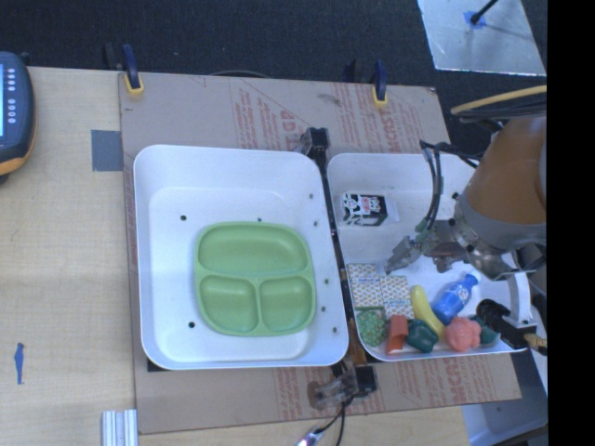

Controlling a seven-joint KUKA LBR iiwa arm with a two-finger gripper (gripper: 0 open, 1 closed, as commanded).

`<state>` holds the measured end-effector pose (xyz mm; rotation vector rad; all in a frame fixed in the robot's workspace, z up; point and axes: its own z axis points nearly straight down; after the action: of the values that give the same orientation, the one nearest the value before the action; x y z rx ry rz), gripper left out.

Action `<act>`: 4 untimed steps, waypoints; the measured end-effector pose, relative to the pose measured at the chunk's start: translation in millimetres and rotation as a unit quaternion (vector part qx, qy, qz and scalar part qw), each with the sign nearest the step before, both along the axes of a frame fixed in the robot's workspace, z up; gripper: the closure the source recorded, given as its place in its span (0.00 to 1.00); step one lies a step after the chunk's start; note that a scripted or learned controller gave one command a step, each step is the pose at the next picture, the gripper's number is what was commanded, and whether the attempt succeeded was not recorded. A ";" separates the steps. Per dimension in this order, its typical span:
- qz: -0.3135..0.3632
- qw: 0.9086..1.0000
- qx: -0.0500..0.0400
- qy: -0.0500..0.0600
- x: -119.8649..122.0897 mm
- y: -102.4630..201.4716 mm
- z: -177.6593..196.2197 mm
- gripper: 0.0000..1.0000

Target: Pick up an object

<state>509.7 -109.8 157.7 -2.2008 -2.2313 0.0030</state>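
gripper (406,255) at centre of right bin (409,170), jaws spread open, holding nothing. below it, lower right of frame: blue bottle (455,297), banana (426,308). milk carton (363,208) above gripper.

You have open white floor in the left bin (163,249) around the green tray (253,278) at its middle. In the right bin (390,167), the upper part is bare but for the small carton (363,208). Its lower edge is crowded: packet (378,288), banana (426,308), blue bottle (455,296) and toys touch or nearly touch, with the arm (507,189) over the right side.
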 end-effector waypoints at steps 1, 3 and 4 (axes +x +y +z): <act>-0.006 1.000 0.000 -0.002 -13.5 -62.3 -66.9 0.00; -0.002 1.000 -0.001 -0.004 -14.9 22.5 38.2 1.00; -0.004 1.000 -0.002 -0.002 -15.5 19.1 34.0 0.00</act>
<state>494.2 -90.7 191.7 -2.2135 -2.2252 0.0033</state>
